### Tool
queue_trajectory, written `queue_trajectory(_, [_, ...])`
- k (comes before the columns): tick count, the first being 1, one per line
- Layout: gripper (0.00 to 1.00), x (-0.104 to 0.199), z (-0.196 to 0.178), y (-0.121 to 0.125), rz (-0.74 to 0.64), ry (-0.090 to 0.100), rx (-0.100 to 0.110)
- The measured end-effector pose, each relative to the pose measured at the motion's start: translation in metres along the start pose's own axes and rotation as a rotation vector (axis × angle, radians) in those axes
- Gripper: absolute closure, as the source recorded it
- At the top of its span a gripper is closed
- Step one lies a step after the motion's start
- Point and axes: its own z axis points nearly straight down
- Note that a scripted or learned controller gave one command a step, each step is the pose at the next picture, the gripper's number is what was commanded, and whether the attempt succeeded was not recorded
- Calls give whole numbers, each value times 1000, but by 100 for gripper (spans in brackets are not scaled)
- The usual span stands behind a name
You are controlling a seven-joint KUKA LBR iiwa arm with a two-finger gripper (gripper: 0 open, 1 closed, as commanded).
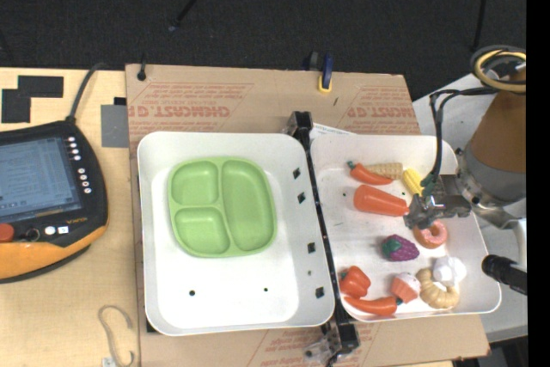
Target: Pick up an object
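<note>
1. The pincer [427, 215] hangs low over the right bin [481, 305], close to the toys.
2. The nearest toy is a small pink ring, like a donut [430, 235]. It lies just under the pincer, a little toward the front of the bin. The pincer seems to touch its top edge, but I cannot be sure.
3. An orange carrot [379, 200] lies just to the left of the pincer. Its long side runs left to right, and its fat end points at the pincer.
4. I cannot tell how wide the pincer is. Its tips are dark and small and blend in with the toys. I see no toy held in it.
5. The donut is round and flat with a hole in the middle. It has no long side, so I think it can be grabbed from any way. It looks light and easy to lift.
6. I think the next move is a short one: go down a bit and close on the donut.
7. Other toys are near. A purple grape bunch [400, 248] sits left of the donut. A white and tan toy [440, 283] sits in front of it. The pincer could bump them.
8. The left bin [163, 288] holds a green tray [222, 207], far from the pincer.
</note>
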Motion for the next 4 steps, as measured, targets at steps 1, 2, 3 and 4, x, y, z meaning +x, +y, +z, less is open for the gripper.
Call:
queue_trajectory(1, [100, 39, -10, 40, 0, -2, -2])
queue_trajectory(2, [100, 84, -7, 84, 0, 0, -1])
queue_trajectory(3, [100, 116, 5, 121, 2, -1, 0])
queue_trajectory(4, [100, 114, -9, 105, 7, -2, 2])
